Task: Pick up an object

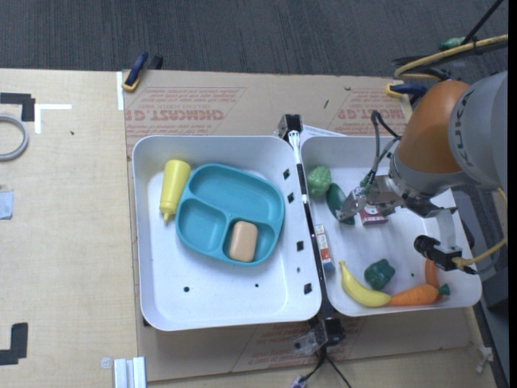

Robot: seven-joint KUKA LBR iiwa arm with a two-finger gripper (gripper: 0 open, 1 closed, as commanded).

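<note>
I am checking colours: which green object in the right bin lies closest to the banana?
The dark green object, just right of the banana; the two other green objects lie farther up.

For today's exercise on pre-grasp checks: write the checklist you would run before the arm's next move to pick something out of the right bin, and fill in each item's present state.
1. Gripper is over the right bin: ok.
2. Something sits within reach below it, the dark green item beside it: ok.
3. Fingers open wide enough: cannot tell.
4. Anything already between the fingers: cannot tell.
5. Banana and carrot lie apart from the gripper, along the near wall: ok.
6. Blue tray is in the left bin, out of the way: ok.
</note>
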